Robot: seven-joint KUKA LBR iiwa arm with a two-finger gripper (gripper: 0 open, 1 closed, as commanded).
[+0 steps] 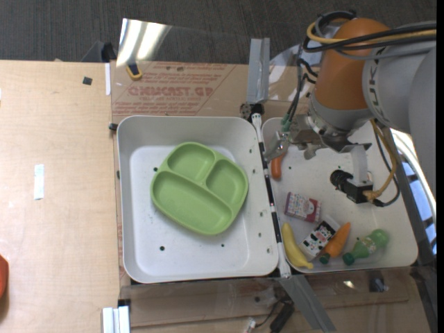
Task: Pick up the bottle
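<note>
Seen from above at a slant, two shallow white bins sit side by side on a wooden bench. The left bin point(132, 186) fills the middle of the frame and holds a green divided plate point(200, 187). The right bin point(402, 245) sits at centre right. The grey arm point(409, 68) with its orange band enters from the upper right, and its gripper point(283, 144) hangs over the upper left corner of the right bin, close to the wall between the bins; whether it is released or clenched cannot be told. Just beneath it is a small orange object point(276, 168). The bottle point(365, 247), green, lies on its side in the lower right of the right bin, well apart from the gripper. Beside it to the left lie a carrot point(337, 238), a small black-and-white carton point(318, 240) and a banana point(294, 247). A pink packet point(302, 206) lies above these
</note>
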